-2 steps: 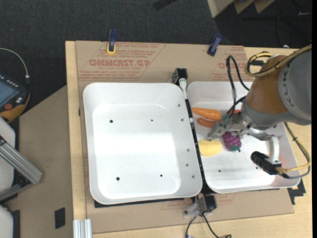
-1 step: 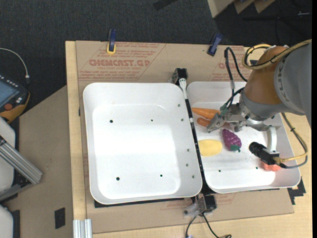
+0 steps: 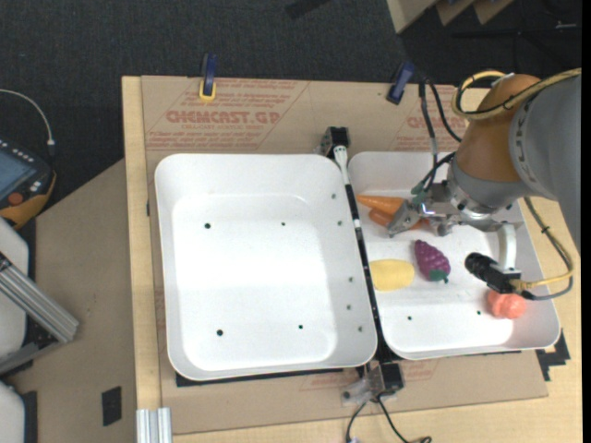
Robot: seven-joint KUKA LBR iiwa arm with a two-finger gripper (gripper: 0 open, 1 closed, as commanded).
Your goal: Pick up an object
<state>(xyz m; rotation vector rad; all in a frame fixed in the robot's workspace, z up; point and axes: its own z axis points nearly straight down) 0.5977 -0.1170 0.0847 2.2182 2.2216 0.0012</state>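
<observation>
- Orange carrot-shaped plastic toy (image 3: 377, 208) lies in the right shallow white bin (image 3: 434, 338), near its upper left corner, close to the divider between the bins.
- The end effector (image 3: 406, 218) of the grey arm (image 3: 517, 146) sits low just right of the carrot's thick end; whether its fingers are apart or together cannot be told.
- Purple grape-cluster toy (image 3: 430, 259) and yellow oval lemon-like toy (image 3: 391, 274) lie side by side below it.
- Pink-orange lumpy toy (image 3: 507, 305) rests near the bin's right edge.
- The left white bin (image 3: 249, 266) adjoins on the cardboard-covered bench (image 3: 268, 109).
</observation>
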